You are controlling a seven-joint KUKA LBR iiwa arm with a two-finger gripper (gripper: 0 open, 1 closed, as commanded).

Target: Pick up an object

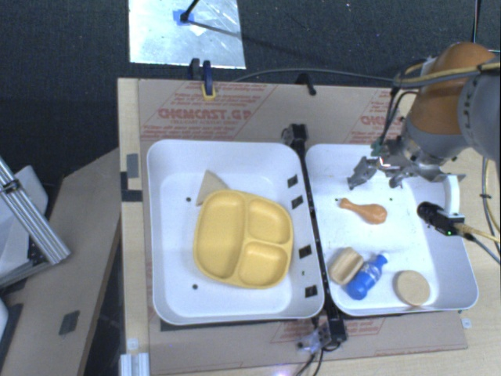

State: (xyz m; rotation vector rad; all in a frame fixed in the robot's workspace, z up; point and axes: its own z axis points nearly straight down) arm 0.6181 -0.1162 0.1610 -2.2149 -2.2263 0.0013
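The claw (378, 171), fingers spread and empty, hovers at 12 o'clock of the drumstick (365, 209); approach step, descent likely comes next.

Tan wedge (210, 185): lower part hidden under yellow divided plate (243, 238). Arm (454, 100): cut off at right edge beyond orange band. Gripper (377, 174) fingertips small, blurred; gap unclear. Silver rail (27, 218) left of fingers, cut by frame edge.
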